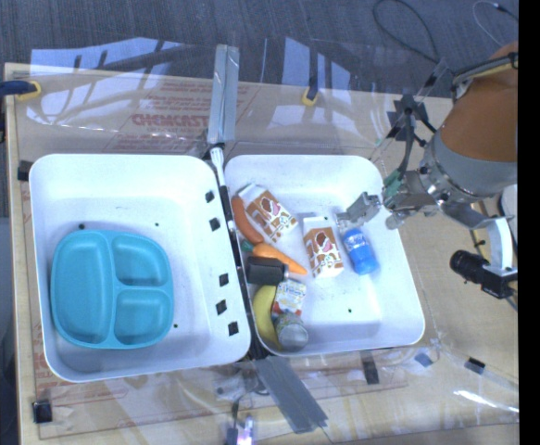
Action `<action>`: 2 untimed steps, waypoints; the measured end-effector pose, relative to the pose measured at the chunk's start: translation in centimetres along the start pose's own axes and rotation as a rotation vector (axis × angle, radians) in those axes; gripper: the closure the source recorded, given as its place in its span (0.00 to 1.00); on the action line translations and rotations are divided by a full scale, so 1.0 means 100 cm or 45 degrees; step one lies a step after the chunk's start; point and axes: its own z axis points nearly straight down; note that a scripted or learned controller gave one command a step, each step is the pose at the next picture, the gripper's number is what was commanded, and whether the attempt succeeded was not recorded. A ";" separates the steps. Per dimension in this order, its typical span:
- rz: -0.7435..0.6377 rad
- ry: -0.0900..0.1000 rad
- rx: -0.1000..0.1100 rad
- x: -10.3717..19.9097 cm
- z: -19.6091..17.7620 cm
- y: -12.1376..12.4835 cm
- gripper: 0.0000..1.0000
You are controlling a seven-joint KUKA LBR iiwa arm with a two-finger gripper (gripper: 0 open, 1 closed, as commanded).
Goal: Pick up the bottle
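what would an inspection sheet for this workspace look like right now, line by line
surface: two shallow white bins side by side on a bench.
job's things: small blue plastic bottle lying in the right bin, near the gripper.
clutter: two brown-and-white cartons, orange carrot, yellow banana, black block in the right bin; light blue divided plate in the left.
grippers: two-finger gripper just above the bottle, nothing seen between its fingers.
cables: black cable loops on the floor.
surroundings: grey carpet.
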 end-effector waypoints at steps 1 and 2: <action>0.084 0.002 0.003 -0.021 0.072 0.019 0.00; 0.075 0.003 0.004 -0.019 0.079 0.010 0.00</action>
